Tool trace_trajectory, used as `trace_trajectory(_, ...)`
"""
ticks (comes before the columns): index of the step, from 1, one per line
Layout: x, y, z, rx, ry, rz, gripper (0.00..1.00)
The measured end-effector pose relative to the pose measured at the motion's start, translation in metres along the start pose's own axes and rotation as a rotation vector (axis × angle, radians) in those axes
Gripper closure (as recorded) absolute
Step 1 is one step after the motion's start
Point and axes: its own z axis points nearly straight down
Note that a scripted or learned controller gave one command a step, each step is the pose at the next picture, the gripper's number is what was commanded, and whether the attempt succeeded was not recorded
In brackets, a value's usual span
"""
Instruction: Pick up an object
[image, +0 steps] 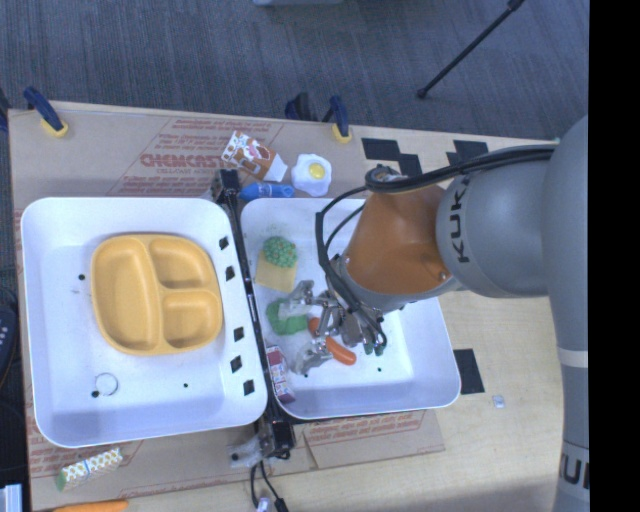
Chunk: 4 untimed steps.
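Observation:
My gripper (312, 327) is low in the right bin (425, 345), under the orange wrist band. Its two metal fingers stand apart, one finger (302, 294) toward the far side and one near the front, so it is open. A green object (285, 318) lies just left of the gap, touching or nearly touching the fingers. A small orange-red carrot-like piece (341, 353) lies beside the nearer finger. A broccoli piece (280, 250) rests on a pale yellow block (273, 275) farther back in the bin. Nothing is clearly clamped.
A small red packet (278, 374) lies by the right bin's left wall. The left bin (50, 330) holds a yellow divided plate (155, 292). Behind the bins sit a snack packet (246, 153), a blue item (267, 190) and a toy fried egg (313, 173).

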Motion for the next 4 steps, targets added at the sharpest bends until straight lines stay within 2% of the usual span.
trace_trajectory(1,-0.001,0.0,-0.01,0.0,-0.001,-0.001,1.0)
trace_trajectory(2,-0.001,0.0,-0.01,0.0,-0.001,-0.001,0.0)
trace_trajectory(3,0.025,-0.008,0.0,0.0,0.003,0.044,0.0)
trace_trajectory(4,0.002,-0.001,0.0,0.0,0.001,0.147,0.0)
